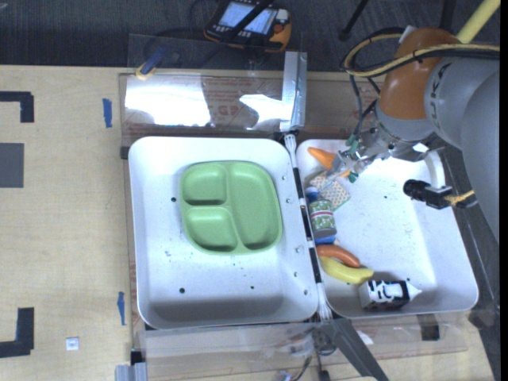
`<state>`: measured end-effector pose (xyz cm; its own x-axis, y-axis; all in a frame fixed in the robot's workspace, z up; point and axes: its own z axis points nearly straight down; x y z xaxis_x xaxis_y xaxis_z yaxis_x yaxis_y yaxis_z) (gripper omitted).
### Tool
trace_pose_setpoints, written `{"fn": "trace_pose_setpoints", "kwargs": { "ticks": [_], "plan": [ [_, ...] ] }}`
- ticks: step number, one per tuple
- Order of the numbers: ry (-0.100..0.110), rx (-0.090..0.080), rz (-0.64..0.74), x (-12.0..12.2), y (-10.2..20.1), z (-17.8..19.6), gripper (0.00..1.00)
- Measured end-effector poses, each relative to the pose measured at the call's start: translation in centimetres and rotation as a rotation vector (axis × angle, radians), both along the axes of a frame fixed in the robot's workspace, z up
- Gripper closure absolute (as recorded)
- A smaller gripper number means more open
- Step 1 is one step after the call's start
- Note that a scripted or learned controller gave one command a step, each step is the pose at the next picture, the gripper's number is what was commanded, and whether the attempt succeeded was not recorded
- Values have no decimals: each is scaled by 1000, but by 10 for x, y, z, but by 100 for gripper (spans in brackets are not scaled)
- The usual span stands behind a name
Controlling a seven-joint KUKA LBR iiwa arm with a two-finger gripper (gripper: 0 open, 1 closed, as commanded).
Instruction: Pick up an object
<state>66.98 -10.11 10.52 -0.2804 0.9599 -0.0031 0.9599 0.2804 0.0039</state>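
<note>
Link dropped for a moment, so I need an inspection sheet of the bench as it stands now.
Surface: two white bins side by side, left bin, right bin.
Job's things: in the right bin, carrot, patterned pouch, can, banana, black-and-white toy.
Clutter: green divided plate in the left bin.
Grippers: gripper low at the right bin's far-left corner, beside the carrot; grasp unclear.
Cables: yellow cable looping over the arm.
Surroundings: handheld pendant on the floor beyond the bench.

The arm (456, 94) is cut off by the right edge. The gripper (355, 159) is too small and blurred to read, hiding part of the right bin's (444, 252) far edge.
</note>
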Motion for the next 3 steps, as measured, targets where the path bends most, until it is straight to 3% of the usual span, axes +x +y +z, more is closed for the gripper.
{"fn": "trace_pose_setpoints", "kwargs": {
  "ticks": [1,2,3],
  "plan": [
    [-4,0,-1,1,0,1,0],
    [-6,-2,1,2,0,12,100],
    [1,2,58,-2,75,86,100]
  ]
}}
